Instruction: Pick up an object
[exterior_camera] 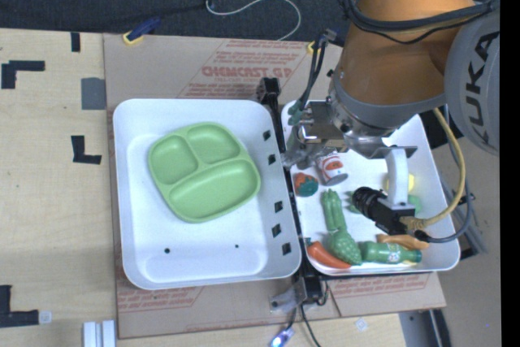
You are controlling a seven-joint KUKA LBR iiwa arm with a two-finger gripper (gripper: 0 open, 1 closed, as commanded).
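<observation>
Bench top is light wood-tone with black tape marks at the left; a cardboard sheet (244,69) with red print lies under both bins. Dark carpet runs across the top, with a thin white cable (244,8) looping over it and a blue-and-yellow item (142,29) at the bench edge.

Left bin (138,256) holds a green divided plate (204,171), lying flat and turned at a slant, near the bin's centre. Two small dark specks sit on the bin floor below it.

Right bin (439,175) carries the clutter: a small red-and-white can (331,168), a teal-and-orange round piece (305,185) just left of it, an upright green vegetable toy (332,209), a second green piece (344,245) touching an orange carrot-like toy (322,256) at the front edge, and a green bottle-shaped toy (392,253) lying along the front wall.

Arm comes in from the right, orange band uppermost. Gripper (313,140) sits low over the right bin's back-left area, just beside the divider and just above the can. Fingers are masked by the wrist hardware; gap between them cannot be judged, and no object is visibly between them.
</observation>
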